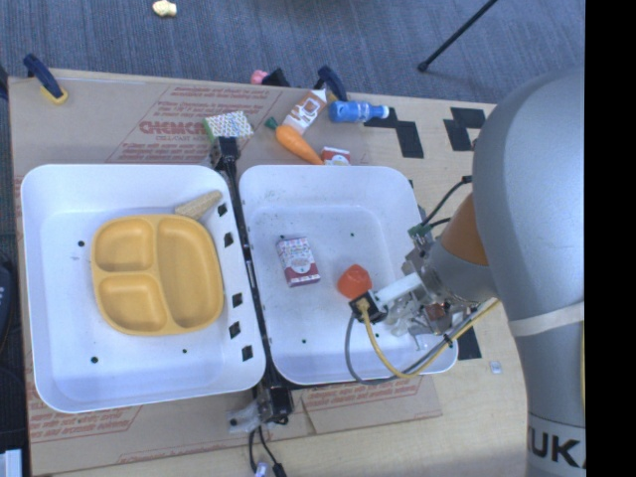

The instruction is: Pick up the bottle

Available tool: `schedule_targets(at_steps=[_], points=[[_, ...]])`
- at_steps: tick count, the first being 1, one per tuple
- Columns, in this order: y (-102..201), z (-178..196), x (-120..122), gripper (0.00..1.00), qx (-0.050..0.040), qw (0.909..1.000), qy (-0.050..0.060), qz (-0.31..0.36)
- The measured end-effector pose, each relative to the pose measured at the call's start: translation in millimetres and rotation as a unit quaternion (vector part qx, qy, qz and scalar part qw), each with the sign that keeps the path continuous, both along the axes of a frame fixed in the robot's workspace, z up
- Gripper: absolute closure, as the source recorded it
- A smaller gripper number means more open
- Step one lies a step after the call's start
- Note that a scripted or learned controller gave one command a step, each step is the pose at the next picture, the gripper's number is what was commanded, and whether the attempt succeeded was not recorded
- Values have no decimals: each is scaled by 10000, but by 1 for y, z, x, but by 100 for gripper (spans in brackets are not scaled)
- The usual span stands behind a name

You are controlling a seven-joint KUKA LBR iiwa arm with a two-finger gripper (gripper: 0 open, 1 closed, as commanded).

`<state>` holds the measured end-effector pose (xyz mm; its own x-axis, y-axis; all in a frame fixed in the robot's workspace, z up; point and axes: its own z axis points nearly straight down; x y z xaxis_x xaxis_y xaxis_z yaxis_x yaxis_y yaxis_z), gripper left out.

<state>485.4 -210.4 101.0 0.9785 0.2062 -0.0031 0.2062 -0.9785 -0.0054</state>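
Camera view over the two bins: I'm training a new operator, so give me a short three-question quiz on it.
1. True or false: the yellow divided plate lies in the left bin.
2. What sits nearest the claw in the right bin? A) the orange object B) the small red-and-white box C) the carrot
3. Where is the blue bottle?

Key: 1 true. 2 A. 3 On the cardboard beyond the right bin, outside both bins.

A small blue bottle [355, 112] with a pale cap end lies on its side on the cardboard-covered worktop [119, 117], outside and behind the right-hand white bin [328, 179], pointing roughly left to right.
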Motion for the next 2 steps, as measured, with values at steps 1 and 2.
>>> schedule_targets(at_steps=[1,2], points=[[41,121,-9,100,1,9996,-7,296],[79,91,-9,100,3,9998,4,218]])
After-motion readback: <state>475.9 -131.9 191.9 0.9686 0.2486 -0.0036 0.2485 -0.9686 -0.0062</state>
